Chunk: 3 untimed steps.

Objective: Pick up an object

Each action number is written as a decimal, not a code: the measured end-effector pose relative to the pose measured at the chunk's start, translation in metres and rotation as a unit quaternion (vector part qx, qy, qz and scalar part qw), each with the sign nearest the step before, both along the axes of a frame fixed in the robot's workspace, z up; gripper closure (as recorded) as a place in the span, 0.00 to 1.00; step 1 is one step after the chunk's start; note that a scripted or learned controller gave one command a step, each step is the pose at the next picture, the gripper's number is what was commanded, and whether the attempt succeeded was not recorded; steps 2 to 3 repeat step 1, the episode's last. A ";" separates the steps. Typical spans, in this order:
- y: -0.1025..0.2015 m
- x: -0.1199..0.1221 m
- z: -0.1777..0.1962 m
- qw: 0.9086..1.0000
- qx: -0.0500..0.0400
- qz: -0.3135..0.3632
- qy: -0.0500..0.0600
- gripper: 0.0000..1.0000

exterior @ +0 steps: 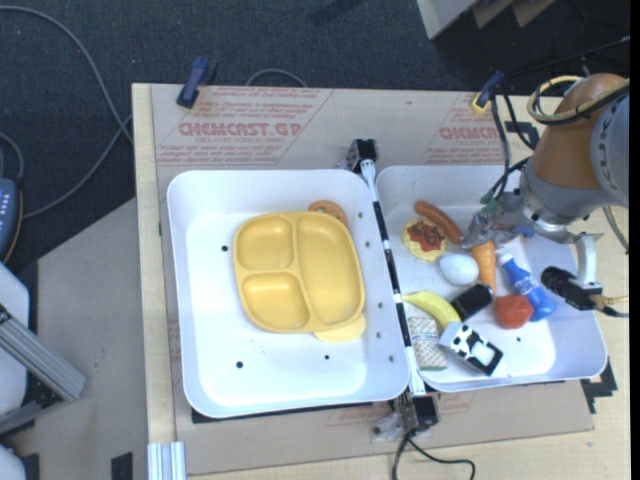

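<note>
Fingers of the gripper (487, 230) sat too hidden to judge, poised over the right bin (570, 363) above a carrot (485, 265), seemingly light, stiff, slick, best pinched mid-length.

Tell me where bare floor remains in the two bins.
Left bin: bare floor left of and below the yellow tray. Right bin: crowded around the gripper, carrot and banana; bare along its near right edge.

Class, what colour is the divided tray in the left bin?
Yellow; the divided tray shows best in the camera view.
</note>
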<state>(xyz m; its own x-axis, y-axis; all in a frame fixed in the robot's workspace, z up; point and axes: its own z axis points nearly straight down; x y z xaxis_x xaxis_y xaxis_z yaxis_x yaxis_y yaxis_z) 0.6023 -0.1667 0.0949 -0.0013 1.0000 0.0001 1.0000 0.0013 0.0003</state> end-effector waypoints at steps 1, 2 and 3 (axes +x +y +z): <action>0.104 -0.016 0.090 1.000 0.000 0.000 -0.001 1.00; 0.104 -0.016 0.090 1.000 0.000 0.000 -0.001 1.00; 0.104 -0.016 0.090 1.000 0.000 0.000 -0.001 1.00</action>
